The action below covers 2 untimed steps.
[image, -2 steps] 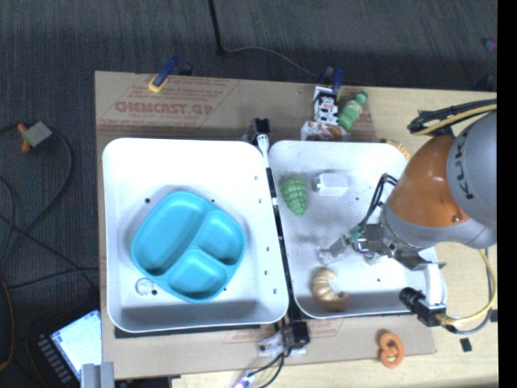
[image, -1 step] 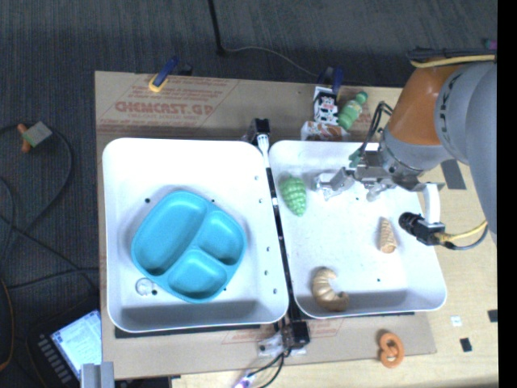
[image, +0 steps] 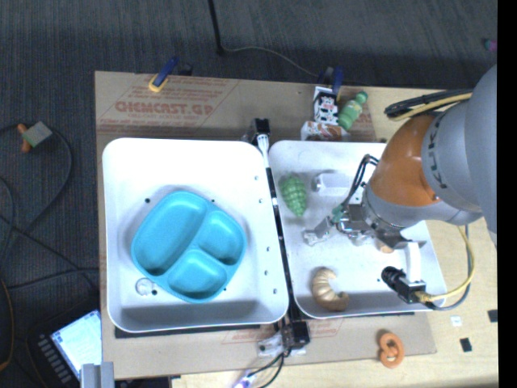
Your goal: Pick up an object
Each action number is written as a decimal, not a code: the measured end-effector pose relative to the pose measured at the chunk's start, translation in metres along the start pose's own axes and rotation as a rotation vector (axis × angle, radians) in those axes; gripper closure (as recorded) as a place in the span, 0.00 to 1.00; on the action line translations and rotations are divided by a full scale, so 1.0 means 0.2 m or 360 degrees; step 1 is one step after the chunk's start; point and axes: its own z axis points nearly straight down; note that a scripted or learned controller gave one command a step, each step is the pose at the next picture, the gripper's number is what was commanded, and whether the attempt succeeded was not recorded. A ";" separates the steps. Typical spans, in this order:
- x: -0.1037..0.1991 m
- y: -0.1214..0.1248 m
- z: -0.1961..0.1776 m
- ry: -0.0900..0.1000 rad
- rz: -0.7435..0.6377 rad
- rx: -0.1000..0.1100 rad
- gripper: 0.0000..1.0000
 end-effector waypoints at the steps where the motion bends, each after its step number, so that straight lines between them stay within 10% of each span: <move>1: -0.31 -0.13 -0.30 -0.0001 0.0002 0.0009 0.00; 2: -0.28 0.03 0.00 -0.0003 0.0000 0.0002 0.00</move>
